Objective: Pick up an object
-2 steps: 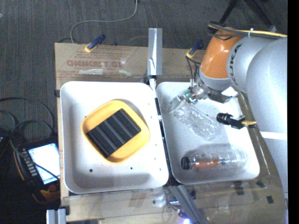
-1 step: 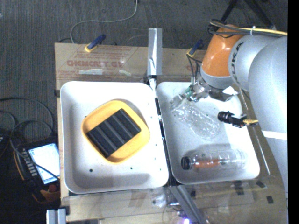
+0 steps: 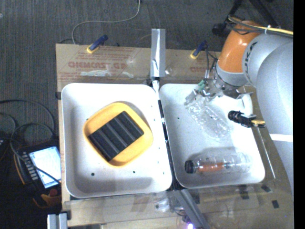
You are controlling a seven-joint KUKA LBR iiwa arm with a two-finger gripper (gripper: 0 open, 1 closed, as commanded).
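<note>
The arm is reaching in over the right bin [image 3: 259, 175], its gripper [image 3: 206, 87] sitting at the upper end of a crumpled clear plastic bottle [image 3: 207, 116] lying near the bin's back; I cannot tell the gripper's state. Another clear bottle [image 3: 217, 163] is lying along the front wall. The left bin [image 3: 71, 128] is holding 1 yellow tray [image 3: 118, 133] with a black ribbed insert.

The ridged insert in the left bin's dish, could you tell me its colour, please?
Black, set in a yellow dish; camera view shows it best.
</note>
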